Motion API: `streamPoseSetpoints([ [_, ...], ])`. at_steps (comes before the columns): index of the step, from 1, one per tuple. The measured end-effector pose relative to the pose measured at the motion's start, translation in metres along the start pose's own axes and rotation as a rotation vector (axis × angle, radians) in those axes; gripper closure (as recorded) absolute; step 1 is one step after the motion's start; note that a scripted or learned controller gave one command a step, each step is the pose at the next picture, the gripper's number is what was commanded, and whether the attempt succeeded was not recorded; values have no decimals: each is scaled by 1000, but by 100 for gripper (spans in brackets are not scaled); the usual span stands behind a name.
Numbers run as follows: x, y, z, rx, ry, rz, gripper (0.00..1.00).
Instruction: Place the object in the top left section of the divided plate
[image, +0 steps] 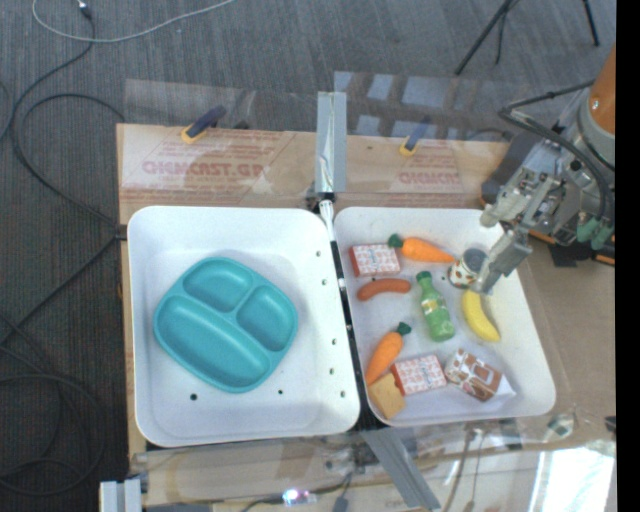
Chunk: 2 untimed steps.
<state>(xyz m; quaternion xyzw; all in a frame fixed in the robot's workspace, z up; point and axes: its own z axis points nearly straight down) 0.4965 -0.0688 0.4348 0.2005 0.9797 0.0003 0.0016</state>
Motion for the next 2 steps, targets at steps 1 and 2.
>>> streamPoseSetpoints([
  [1, -1, 2, -10, -2, -4, -2, 100],
  [2, 17, 8, 174, 1, 2, -42, 100],
])
